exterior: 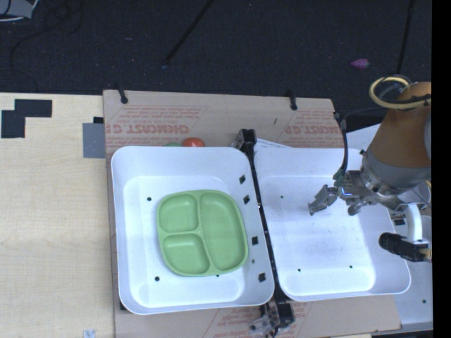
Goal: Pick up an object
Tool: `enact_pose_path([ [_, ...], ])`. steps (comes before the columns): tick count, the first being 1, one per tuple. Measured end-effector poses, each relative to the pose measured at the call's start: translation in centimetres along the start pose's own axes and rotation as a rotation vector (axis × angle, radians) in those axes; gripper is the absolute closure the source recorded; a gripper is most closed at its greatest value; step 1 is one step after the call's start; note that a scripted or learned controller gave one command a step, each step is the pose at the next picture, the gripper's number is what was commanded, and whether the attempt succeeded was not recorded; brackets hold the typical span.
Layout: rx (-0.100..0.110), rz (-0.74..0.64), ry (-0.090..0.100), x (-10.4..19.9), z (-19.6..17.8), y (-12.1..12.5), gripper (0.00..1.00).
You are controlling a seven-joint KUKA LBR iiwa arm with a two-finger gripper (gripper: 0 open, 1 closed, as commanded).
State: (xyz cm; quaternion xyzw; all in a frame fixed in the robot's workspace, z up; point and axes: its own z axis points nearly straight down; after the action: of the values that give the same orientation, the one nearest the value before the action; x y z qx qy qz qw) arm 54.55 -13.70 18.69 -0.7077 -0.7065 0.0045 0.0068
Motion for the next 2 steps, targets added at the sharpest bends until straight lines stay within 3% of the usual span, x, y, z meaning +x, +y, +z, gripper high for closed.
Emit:
enact_pose_path([
  [1, -0.012, -0.002, -0.002, 0.0, -0.7, 0.3, 0.00],
  [2, -0.007, -0.002, -0.001, 0.7, 5.6, 0.4, 0.00],
])
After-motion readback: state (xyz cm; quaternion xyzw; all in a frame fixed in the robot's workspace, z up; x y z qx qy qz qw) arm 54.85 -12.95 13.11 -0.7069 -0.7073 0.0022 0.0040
